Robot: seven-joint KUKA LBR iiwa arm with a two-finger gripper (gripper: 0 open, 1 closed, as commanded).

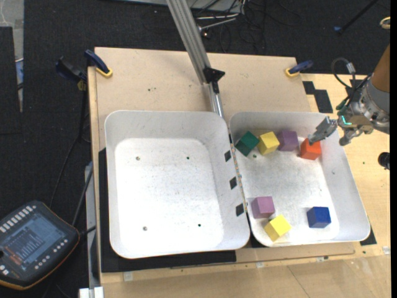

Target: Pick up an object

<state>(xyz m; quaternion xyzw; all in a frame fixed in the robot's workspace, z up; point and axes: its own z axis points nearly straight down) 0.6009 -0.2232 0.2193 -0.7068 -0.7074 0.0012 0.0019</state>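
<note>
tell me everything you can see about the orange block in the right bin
The orange block is a small cube of solid orange, matte like painted wood or foam. It sits slightly turned at the far right of the right bin, where the floor rises into the wall. A purple block lies just to its left, close or touching. The tool hangs right above its upper right corner; whether they touch cannot be told.
</note>
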